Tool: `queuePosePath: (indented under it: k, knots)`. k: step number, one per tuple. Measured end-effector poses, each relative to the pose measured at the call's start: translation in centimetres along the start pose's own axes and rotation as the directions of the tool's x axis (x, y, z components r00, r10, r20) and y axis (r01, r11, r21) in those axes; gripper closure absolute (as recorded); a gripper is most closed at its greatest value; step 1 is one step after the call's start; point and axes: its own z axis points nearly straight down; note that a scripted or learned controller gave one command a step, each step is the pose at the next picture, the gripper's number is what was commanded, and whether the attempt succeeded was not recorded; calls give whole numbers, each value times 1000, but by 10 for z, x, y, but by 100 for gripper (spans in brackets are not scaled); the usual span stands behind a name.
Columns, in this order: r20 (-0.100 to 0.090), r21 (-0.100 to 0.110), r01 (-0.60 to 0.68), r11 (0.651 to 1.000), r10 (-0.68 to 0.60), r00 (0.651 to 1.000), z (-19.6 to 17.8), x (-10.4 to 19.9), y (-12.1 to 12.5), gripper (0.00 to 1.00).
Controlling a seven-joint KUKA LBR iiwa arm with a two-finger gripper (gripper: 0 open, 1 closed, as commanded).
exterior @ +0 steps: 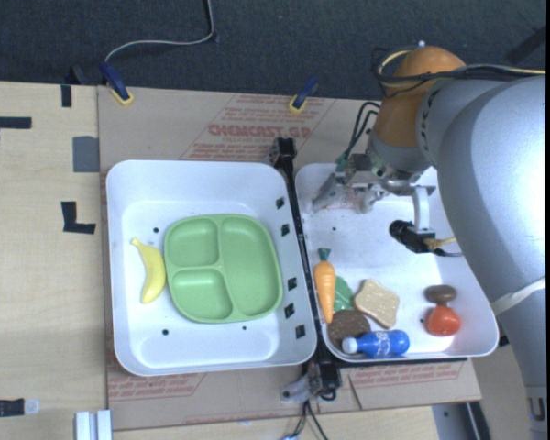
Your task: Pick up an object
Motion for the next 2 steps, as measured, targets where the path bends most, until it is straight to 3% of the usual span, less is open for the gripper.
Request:
queuePosePath:
  k: [1,2]
  knots:
    - [2,0,1,1000,-1,1000,-10,0,0,100]
    - [2,1,1,1000,-1,1000,-9,0,0,0]
